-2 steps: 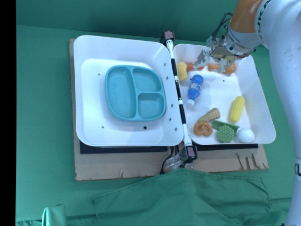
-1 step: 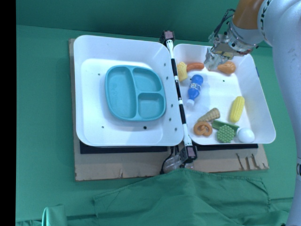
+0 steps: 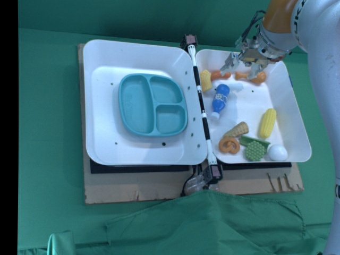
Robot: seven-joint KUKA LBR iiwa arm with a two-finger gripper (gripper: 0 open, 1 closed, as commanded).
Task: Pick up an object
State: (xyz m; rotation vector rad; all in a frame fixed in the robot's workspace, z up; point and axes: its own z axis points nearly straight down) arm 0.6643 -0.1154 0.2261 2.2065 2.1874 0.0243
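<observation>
2 shallow white bins are carried side by side on the tabletop, and the right bin (image 3: 297, 121) is taken as the landmark. To its left, the other bin (image 3: 106, 62) holds a teal divided plate (image 3: 153, 104). The hand (image 3: 245, 61) is poised over the right bin's far edge, with its fingers spread and nothing seen between them. Just below the hand, at the bin's far end, an orange bone-shaped toy (image 3: 254, 76) is lying, and it is judged to be the likely target. A blue bottle (image 3: 218, 101) lies near the bin's middle, beside a small yellow corn piece (image 3: 206, 80) at the left wall. A larger corn cob (image 3: 267, 122), a pretzel (image 3: 229, 145), a green round piece (image 3: 254, 151) and a white egg (image 3: 277, 152) are gathered at the near end. The approach step is judged to be in hand; nothing is lifted yet. A descent around the orange toy would be needed next, followed by a closing and a lift.
</observation>
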